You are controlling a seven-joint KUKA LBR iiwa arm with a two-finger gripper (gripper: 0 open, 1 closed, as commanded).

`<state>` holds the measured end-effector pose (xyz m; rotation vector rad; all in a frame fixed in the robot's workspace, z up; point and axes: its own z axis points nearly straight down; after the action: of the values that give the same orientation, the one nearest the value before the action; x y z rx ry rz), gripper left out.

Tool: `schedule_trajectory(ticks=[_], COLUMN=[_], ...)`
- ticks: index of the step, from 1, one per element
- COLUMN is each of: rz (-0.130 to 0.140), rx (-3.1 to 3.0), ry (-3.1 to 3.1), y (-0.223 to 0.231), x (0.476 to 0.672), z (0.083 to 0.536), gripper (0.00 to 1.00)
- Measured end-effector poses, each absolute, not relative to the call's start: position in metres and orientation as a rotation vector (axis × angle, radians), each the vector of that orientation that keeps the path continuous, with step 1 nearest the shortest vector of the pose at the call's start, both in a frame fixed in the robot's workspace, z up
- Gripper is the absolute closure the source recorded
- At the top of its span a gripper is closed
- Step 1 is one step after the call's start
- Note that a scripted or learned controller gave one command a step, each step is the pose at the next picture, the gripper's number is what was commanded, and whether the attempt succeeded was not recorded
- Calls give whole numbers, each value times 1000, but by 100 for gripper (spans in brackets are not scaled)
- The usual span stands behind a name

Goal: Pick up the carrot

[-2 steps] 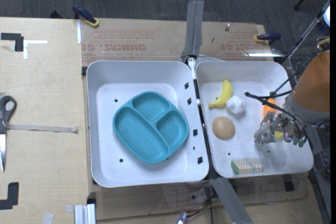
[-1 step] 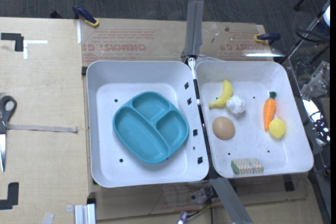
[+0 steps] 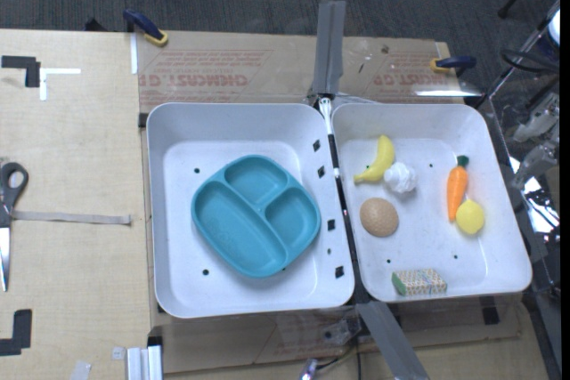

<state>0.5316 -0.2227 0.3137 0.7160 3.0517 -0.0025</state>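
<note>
The carrot (image 3: 456,191) is orange with a small green top. It lies in the right bin (image 3: 499,262) near the right wall, its green end pointing away from me. Its lower tip touches a yellow lemon (image 3: 470,217). Nothing covers the carrot from above.
In the right bin also lie a banana (image 3: 378,161), a white crumpled lump (image 3: 401,178), a brown egg-shaped thing (image 3: 378,217) and a small patterned box (image 3: 419,282). A blue divided plate (image 3: 256,216) sits in the left bin (image 3: 165,191). Scissors (image 3: 9,191) rest on the bench at the left.
</note>
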Motion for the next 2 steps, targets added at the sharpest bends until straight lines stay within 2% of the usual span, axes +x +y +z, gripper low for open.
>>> schedule_trajectory(ticks=[1, 2], rz=[1, 0], rx=[421, 319], ry=[3110, 3120], y=[-221, -221], x=[543, 590], z=[177, 93], gripper=[0, 0])
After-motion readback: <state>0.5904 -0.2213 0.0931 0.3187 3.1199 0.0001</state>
